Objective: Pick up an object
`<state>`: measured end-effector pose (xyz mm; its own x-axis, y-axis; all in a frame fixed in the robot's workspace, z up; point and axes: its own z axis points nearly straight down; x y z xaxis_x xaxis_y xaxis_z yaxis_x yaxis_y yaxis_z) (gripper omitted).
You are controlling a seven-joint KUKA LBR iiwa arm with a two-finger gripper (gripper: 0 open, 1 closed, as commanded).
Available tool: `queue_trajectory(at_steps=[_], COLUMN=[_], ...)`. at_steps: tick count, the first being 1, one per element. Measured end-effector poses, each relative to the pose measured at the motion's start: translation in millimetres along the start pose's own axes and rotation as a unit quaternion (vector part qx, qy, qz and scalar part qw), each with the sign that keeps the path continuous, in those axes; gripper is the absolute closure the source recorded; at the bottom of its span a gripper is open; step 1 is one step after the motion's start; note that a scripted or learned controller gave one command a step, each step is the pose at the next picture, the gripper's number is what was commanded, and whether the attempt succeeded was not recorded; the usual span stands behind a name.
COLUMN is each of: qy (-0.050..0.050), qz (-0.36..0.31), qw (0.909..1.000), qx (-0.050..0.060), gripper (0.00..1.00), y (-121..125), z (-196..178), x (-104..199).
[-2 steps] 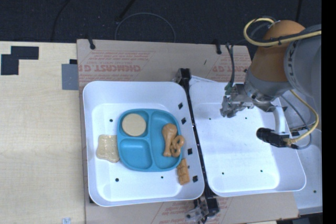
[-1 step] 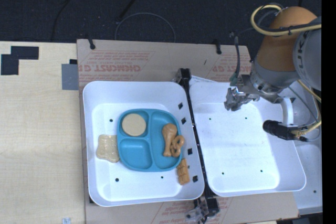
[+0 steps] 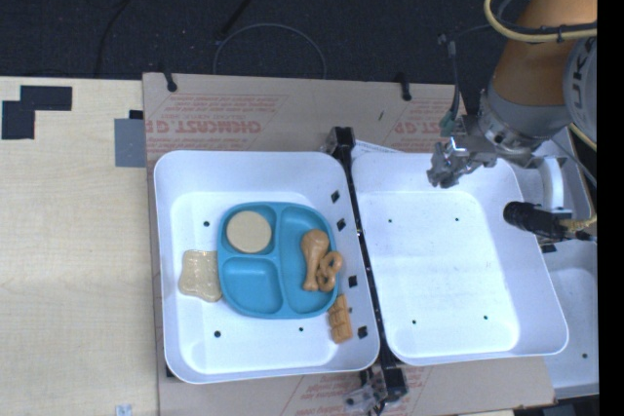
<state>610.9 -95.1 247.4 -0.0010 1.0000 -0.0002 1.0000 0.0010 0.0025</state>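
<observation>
The left bin (image 3: 185,180) holds a blue divided plate (image 3: 255,287). A round tan cracker (image 3: 248,231) lies in the plate's upper left section. A tan pretzel-like piece (image 3: 320,260) lies in its right section. A pale toast-shaped piece (image 3: 200,275) rests on the bin floor against the plate's left edge. A small brown piece (image 3: 339,320) lies just off the plate's lower right corner. My gripper (image 3: 446,170) hangs over the far edge of the right bin (image 3: 468,268), well away from all these objects, with nothing seen in it.
The two bins meet at a black divider (image 3: 353,239). Both bins sit on a cardboard sheet (image 3: 263,112). A black cylindrical fixture (image 3: 531,217) juts in at the right bin's right rim. Cables lie on the dark floor behind.
</observation>
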Motion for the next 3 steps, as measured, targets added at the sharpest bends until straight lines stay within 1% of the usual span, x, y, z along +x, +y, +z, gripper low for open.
queue_trajectory(at_steps=[1,2,3], qy=[0.001,0.001,0.001], qz=[-0.001,-0.002,-0.002], qw=[1.0000,1.0000,1.0000], qx=[0.004,0.003,0.003], gripper=[1.00,1.00,1.00], y=[-12,-18,-28], z=[15,14,7], x=[49,111,162])
